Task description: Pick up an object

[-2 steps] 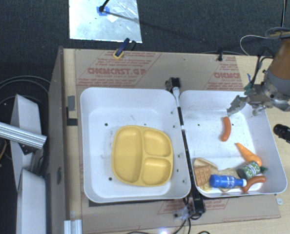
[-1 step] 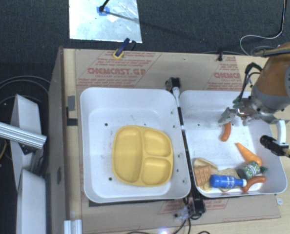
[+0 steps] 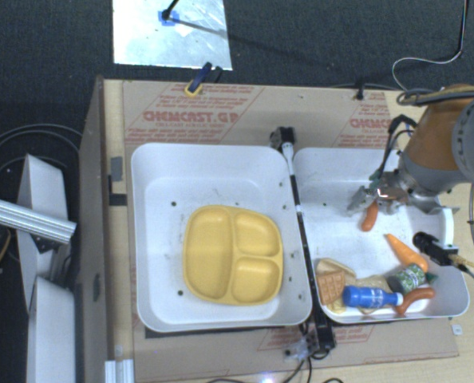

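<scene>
My gripper hangs low over the back of the right bin, on the grey arm with its orange band. Its grey fingers look spread, so it is open. A small orange stick-shaped toy lies right under it, its upper end between the fingers. An orange carrot lies to the right of that. At the bin's front sit a blue bottle, a green object, a tan waffle piece and a reddish sausage.
The left bin holds a yellow divided plate. A black divider runs between the bins. Cables trail behind the arm at the back right. White and metal parts stand left of the bench.
</scene>
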{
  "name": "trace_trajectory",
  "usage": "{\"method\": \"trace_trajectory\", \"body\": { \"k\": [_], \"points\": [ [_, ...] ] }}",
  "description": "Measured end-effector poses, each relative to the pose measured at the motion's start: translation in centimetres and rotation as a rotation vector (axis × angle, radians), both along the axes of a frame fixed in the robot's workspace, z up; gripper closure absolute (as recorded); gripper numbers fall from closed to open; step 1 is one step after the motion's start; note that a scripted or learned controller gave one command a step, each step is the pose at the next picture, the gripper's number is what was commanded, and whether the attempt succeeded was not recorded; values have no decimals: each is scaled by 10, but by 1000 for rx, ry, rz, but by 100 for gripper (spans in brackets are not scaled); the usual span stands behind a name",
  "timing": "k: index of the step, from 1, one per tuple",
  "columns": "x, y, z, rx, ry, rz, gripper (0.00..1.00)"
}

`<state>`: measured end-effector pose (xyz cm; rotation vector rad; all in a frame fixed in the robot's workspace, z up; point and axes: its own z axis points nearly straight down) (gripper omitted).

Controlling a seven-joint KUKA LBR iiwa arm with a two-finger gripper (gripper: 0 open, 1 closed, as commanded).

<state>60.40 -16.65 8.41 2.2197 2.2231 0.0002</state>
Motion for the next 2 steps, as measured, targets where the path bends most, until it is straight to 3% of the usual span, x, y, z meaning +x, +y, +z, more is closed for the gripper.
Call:
{"method": "trace_trajectory", "body": {
  "k": [1,2],
  "points": [
    [1,-1,11,-1,-4,0,100],
    [-41,75,81,1,-2,3,100]
  ]
}}
